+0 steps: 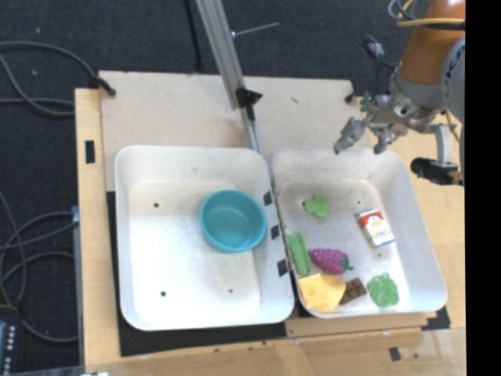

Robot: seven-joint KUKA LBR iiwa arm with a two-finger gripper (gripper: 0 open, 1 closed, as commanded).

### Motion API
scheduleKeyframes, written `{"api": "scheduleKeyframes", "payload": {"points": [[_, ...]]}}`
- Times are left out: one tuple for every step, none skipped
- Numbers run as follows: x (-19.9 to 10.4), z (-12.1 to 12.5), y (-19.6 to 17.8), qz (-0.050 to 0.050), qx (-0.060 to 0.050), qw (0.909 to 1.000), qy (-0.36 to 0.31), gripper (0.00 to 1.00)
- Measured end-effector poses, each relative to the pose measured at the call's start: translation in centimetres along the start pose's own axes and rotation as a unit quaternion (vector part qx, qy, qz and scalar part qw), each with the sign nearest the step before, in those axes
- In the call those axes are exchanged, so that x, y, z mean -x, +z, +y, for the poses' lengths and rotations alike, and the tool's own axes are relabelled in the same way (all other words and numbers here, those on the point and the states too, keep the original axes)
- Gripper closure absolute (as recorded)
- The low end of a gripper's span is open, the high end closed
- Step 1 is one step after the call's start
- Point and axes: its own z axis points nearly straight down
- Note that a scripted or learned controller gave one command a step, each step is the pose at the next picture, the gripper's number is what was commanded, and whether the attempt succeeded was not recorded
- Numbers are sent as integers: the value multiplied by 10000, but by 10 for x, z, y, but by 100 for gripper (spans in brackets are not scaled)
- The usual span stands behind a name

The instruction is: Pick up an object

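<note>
Spread apart and holding nothing, the pincer [362, 141] is seen above the back rim of the right bin [423, 233]. A small carton [376, 228] (red and white, lying flat near the bin's right wall) is judged light and stiff, best gripped across its narrow sides.

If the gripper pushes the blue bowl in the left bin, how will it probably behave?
The blue bowl stands upright on its base, so it would probably slide, not roll. It looks like thin plastic, likely light. Its smooth round wall may slip from two fingers; gripping the rim seems safer.
</note>
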Motion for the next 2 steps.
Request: {"api": "scheduleKeyframes", "payload": {"points": [[11,-3,47,-5,4,10000,19,0],[14,2,91,-3,-2,10000,6,0]]}}
